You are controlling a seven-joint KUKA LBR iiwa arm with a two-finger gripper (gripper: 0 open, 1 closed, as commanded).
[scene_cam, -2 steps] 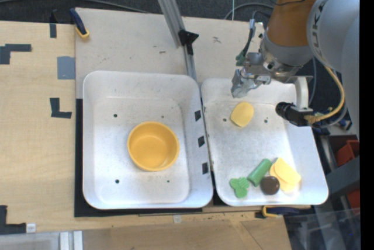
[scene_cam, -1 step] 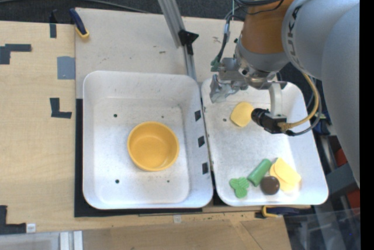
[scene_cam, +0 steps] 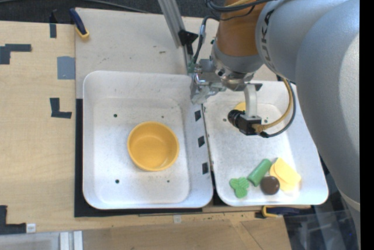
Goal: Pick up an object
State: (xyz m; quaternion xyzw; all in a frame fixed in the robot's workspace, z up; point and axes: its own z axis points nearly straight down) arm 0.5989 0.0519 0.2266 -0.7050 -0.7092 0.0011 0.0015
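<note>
The gripper (scene_cam: 203, 86), its opening impossible to tell, hangs over the rims between the bins; the bowl (scene_cam: 153, 145) sits in the left bin (scene_cam: 105, 126), toys (scene_cam: 260, 172) in the right bin (scene_cam: 298, 149); descending here likely strikes rim, grasping nothing.

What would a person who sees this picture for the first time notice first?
First comes the big grey arm with its orange band, which takes up the upper right and leans over both bins. Next is the yellow bowl, alone in the middle of the left bin. Last is a small cluster in the near corner of the right bin: green pieces, a brown ball and a yellow block.
</note>
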